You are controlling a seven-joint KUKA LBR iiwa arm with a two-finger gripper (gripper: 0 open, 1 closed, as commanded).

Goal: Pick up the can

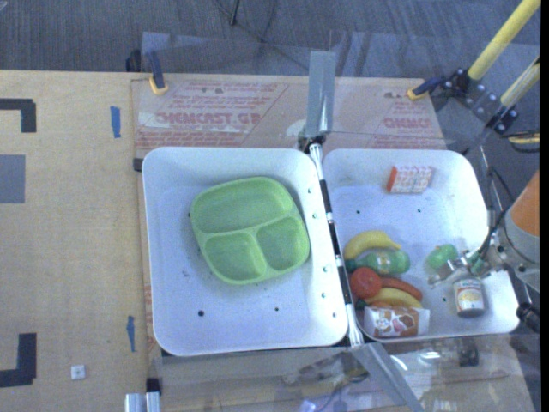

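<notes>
The can (468, 297), small with a pale lid and an orange-brown label, stands upright near the front right corner of the right bin (446, 166). My gripper (473, 264) reaches in from the right edge and hangs just behind and above the can, close to it. The can rests on the bin floor. A green round fruit (443, 256) lies just left of the gripper. The arm's orange band (525, 217) is at the right edge.
The right bin also holds an orange box (410, 178) at the back, two bananas (372, 244), a red tomato (365, 282) and a printed packet (395, 321) at the front. A green divided plate (250, 229) lies in the left bin (171, 307).
</notes>
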